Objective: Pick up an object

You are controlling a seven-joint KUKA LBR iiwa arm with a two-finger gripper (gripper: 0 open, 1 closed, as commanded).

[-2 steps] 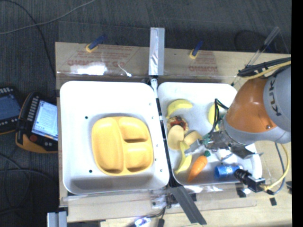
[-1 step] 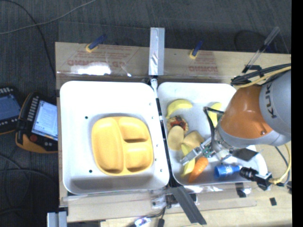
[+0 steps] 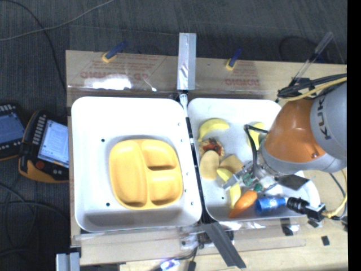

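My gripper (image 3: 246,178) hung low in the right bin (image 3: 293,107) just above the carrot (image 3: 243,202), which lay below it at the lower middle of that bin, long axis slanting down-left, and nothing showed held there.

— What does the arm (image 3: 321,131) look like at the right of the frame?

— A rounded grey casing with dark "KU" lettering, and below it a broad, glossy orange band.

— And under the band?

— A grey ring, then the gripper (image 3: 246,178): small metal parts with green touches. Black and yellow cables run along the arm's upper edge.
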